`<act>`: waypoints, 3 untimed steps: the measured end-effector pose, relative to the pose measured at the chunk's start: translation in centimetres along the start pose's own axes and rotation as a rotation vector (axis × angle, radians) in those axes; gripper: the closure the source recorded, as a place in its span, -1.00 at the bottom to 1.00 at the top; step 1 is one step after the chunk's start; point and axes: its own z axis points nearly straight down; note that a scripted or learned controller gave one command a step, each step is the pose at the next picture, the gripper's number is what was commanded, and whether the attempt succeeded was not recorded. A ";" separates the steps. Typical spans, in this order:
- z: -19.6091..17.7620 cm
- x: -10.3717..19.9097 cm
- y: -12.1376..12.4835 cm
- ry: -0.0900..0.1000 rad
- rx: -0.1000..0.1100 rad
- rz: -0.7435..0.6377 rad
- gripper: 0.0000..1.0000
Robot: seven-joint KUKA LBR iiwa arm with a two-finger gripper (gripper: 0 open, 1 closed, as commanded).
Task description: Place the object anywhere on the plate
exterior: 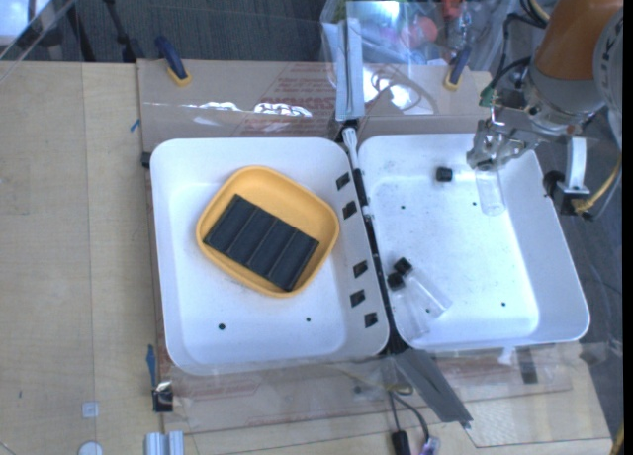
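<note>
Black slab (261, 240) on yellow plate (318, 214)

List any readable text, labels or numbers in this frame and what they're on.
None can be read.
Red print on the clear sheet behind the left bin: too blurred to read.
The yellow plate, the dark object on it, the right bin and the arm: no lettering visible.
</note>
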 end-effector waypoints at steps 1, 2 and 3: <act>1.7 5.0 -1.0 0.003 0.002 -0.235 1.00; 1.6 6.3 -1.3 0.003 0.001 -0.403 1.00; 1.7 5.5 -4.6 0.003 0.000 -0.665 1.00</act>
